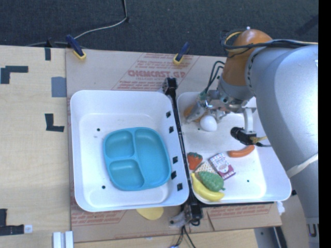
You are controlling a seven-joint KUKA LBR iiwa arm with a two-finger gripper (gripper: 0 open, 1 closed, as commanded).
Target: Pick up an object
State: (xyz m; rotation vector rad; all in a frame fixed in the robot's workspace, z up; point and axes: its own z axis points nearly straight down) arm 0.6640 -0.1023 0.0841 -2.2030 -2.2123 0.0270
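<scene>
We see the grey arm [289, 102] reaching over the right bin [269, 187], our landmark here. To that bin's left, touching it, sits the left bin [83, 138] holding a blue divided tray [137, 157]. Over the right bin's far end hangs the gripper [208, 109]; we cannot tell its state. A white egg [209, 123] lies just beneath it. In the bin's near half lie a banana [205, 189], a green vegetable [211, 180] resting on it, a small carton [222, 165] and a sausage [241, 151].
</scene>
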